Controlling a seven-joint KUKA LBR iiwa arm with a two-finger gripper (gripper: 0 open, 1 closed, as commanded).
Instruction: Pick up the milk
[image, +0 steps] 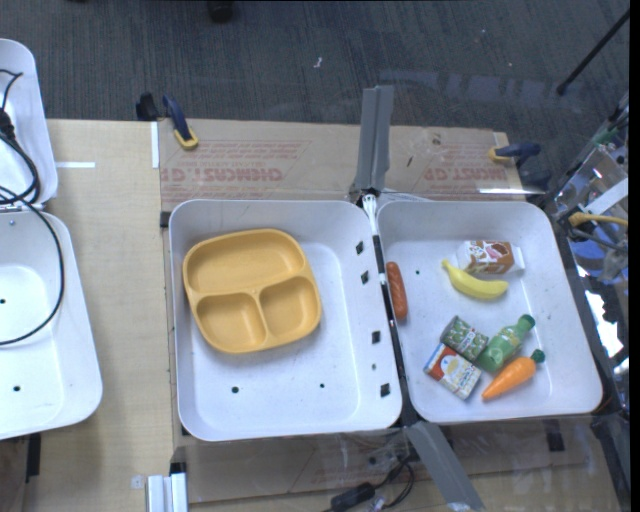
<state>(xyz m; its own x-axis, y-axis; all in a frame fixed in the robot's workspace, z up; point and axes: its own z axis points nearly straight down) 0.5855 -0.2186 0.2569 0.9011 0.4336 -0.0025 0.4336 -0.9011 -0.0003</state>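
The milk looks to be the small brown-and-white carton lying on its side in the right bin, near the bin's far right. A yellow banana lies just in front of it, touching or nearly touching it. Nothing covers the carton from above.
The right bin also holds a sausage by its left wall, a green carton, an orange-and-white carton, a green bottle and a carrot. A yellow divided plate rests in the left bin. Cables and metal parts crowd the right edge.
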